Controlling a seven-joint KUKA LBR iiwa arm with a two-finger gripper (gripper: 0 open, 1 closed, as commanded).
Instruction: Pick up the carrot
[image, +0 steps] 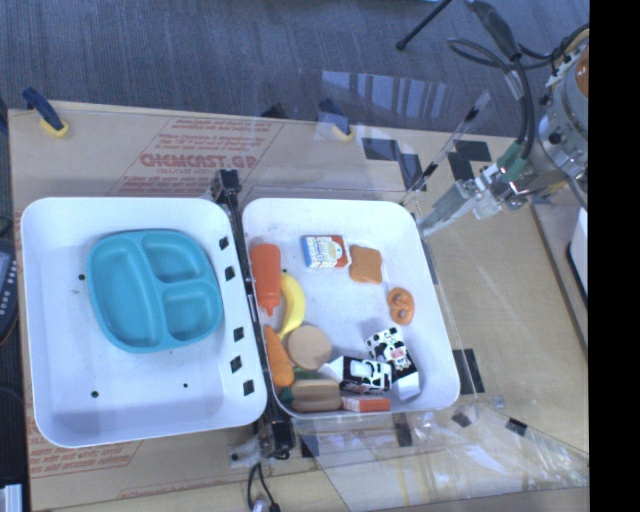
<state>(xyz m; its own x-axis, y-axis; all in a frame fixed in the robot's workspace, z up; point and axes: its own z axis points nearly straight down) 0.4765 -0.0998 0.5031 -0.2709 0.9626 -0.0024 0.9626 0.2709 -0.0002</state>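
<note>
The carrot (279, 357) lies against the right bin's (425, 262) left wall, just below the banana (291, 304), in a loose heap of toy food. The gripper (445, 212) hangs outside that bin's upper right corner; whether it's apart or closed, I can't tell. The cardboard above the left bin reads "CHEMCAST".

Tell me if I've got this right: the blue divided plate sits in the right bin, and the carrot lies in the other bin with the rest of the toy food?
Not quite. The camera view shows the blue divided plate in the left bin; the carrot lies in the right bin with the toy food.
</note>
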